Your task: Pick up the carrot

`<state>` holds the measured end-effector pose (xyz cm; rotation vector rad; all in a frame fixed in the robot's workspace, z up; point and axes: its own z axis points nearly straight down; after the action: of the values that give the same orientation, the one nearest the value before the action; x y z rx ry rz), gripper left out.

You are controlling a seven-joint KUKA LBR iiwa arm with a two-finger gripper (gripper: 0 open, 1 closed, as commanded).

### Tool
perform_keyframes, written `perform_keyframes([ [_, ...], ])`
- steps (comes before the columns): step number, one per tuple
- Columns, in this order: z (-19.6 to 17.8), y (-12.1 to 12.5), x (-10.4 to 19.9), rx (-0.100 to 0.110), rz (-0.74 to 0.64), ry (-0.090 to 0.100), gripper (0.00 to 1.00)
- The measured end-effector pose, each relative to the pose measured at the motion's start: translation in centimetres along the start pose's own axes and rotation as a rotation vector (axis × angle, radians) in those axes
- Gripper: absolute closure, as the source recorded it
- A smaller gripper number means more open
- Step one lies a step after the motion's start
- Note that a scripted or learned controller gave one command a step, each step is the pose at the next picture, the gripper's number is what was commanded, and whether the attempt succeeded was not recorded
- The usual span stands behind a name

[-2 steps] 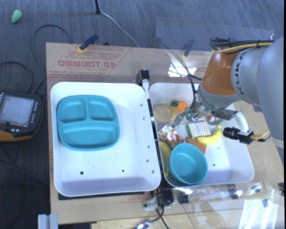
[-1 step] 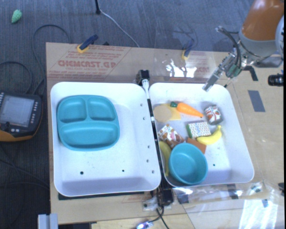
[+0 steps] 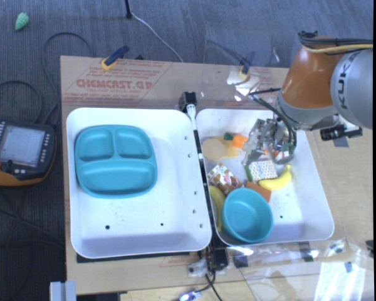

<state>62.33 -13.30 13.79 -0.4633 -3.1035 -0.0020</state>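
Approach step; my gripper (image 3: 263,144) hangs low, grip state not discernible; carrot (image 3: 239,140) just beside it; next: centre, descend.

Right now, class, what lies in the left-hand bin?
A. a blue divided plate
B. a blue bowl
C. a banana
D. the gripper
A: the blue divided plate lies alone in the left bin, while the blue bowl, banana and gripper are all in the right bin.
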Motion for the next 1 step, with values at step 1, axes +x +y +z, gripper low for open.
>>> perform_keyframes([
  [1,-0.26,-0.01,-0.16,-0.001,0.000,-0.006,0.00],
])
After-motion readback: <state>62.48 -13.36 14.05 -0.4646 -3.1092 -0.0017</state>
